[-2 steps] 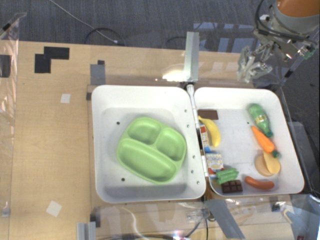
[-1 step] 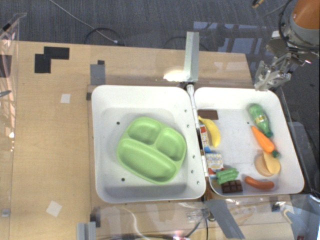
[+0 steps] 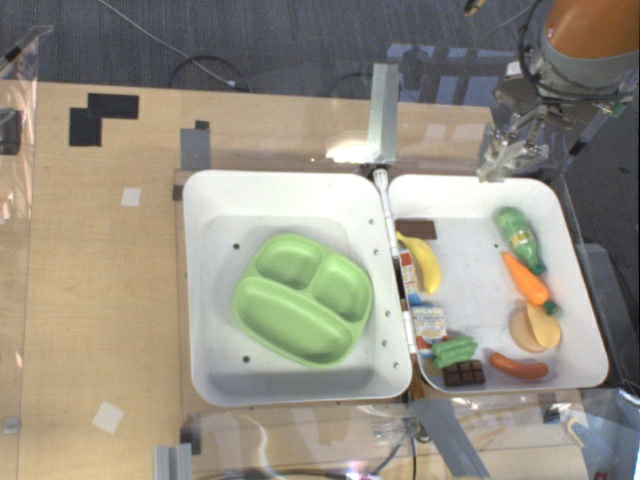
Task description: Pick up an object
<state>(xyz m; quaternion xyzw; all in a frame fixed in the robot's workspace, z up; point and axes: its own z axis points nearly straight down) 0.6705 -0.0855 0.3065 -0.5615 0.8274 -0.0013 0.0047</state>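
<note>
Camera view, arm raised, pincer above right bin's far rim

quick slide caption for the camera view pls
Robot hand poised above the back edge of the right bin of toy food; a green divided plate sits in the left bin.

This is a robotics lab or test cell, not a home. A pale wood bench carries two shallow white bins fixed side by side with metal brackets, black marker squares are stuck to its surface, and loose cables trail over grey carpet behind. The right bin holds plastic toy food, the left a green divided plate.
</note>
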